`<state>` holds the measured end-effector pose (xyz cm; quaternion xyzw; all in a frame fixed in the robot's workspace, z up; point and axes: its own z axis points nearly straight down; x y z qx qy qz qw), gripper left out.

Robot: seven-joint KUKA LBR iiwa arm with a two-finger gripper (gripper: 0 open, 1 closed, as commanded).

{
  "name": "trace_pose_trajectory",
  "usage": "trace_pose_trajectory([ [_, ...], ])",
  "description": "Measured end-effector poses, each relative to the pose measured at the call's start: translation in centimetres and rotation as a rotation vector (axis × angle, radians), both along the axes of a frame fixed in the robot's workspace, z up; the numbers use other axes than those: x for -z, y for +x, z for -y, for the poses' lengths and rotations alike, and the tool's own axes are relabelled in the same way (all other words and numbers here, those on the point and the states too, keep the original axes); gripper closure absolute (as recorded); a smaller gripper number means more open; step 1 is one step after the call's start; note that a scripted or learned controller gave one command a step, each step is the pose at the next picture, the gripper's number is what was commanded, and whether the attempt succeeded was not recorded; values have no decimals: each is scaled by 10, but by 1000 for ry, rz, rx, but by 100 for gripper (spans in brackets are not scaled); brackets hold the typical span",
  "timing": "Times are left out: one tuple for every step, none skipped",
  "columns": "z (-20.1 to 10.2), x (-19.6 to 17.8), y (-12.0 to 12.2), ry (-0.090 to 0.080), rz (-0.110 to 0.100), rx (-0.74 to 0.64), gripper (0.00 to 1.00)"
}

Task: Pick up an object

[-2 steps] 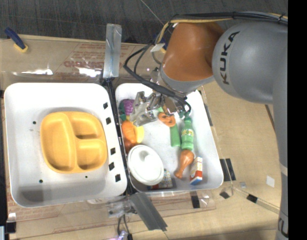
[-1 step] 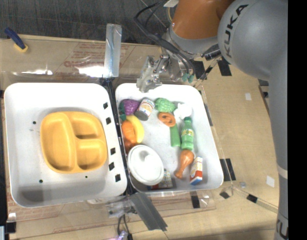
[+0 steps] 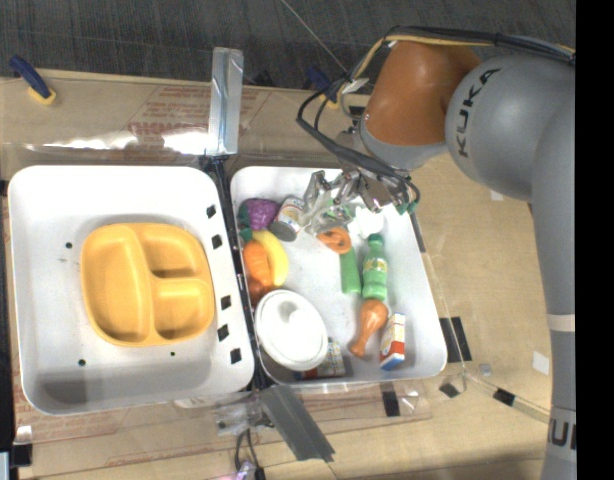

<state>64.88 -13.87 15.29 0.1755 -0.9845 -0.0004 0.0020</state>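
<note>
My gripper (image 3: 305,211) hangs low over the back of the right bin (image 3: 424,288), just right of a purple item (image 3: 258,213) and above an orange ring-shaped toy (image 3: 335,239). Nothing can be seen held in it. Beneath and around it lie an orange and a yellow fruit (image 3: 263,259), a green bottle (image 3: 375,268), a green stick (image 3: 349,274), a drumstick toy (image 3: 367,326), a small carton (image 3: 392,340) and a round white bowl (image 3: 290,328).
The left bin (image 3: 37,228) holds a yellow divided plate (image 3: 147,280). The grey arm with its orange band (image 3: 412,93) reaches in from the upper right, with cables looping beside it. Cardboard and tape surround both bins.
</note>
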Motion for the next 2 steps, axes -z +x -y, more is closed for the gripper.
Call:
trace_pose_trajectory([
  [-33,-54,10,0,10,135,100],
  [20,-128,9,-3,12,-156,100],
])
